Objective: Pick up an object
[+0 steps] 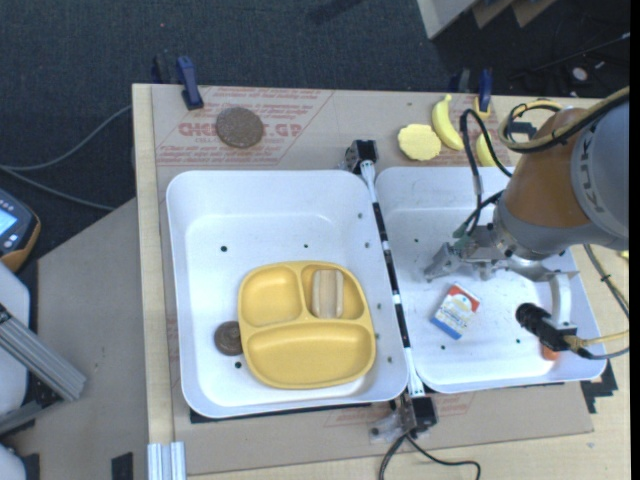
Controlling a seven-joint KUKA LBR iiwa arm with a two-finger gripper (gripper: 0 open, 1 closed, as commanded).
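Beside the small printed carton [456, 311], metal fingers [440, 263] rest low.

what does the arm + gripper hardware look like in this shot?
The arm is a thick, rounded grey body with a broad orange band above the wrist. Black and yellow cables loop beside it near the top. The gripper is a grey metal assembly with slim angular parts, over the right white bin.
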